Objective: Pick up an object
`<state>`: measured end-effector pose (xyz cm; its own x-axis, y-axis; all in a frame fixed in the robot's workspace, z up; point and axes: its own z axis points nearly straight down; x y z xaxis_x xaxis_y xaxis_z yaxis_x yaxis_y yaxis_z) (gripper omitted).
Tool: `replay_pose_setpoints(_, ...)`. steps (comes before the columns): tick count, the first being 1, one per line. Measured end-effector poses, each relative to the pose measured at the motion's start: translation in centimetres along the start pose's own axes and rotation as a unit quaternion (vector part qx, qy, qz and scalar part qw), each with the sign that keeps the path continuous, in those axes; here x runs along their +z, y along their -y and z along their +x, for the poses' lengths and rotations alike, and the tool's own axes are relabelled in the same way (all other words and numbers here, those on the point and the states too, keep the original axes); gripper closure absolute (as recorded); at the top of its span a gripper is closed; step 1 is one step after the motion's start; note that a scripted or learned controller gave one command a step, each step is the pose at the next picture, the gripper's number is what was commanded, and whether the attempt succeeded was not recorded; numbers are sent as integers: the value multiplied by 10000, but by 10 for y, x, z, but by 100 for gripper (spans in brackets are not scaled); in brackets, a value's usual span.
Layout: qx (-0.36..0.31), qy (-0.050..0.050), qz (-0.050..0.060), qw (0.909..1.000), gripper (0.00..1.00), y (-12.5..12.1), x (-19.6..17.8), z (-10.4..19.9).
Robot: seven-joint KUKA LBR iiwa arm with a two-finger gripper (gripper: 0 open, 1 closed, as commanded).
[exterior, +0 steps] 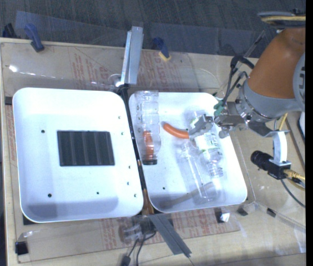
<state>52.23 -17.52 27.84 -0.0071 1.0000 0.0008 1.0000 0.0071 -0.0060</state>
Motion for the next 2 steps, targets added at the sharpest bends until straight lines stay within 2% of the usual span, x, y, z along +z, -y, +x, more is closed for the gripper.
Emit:
replay_pose_setpoints(1, -534, 4, -6, 9986, 0, -74, 78, -2)
replay_pose_setpoints(2, -848, -2, 1, 9964, 0, -104, 188, -26)
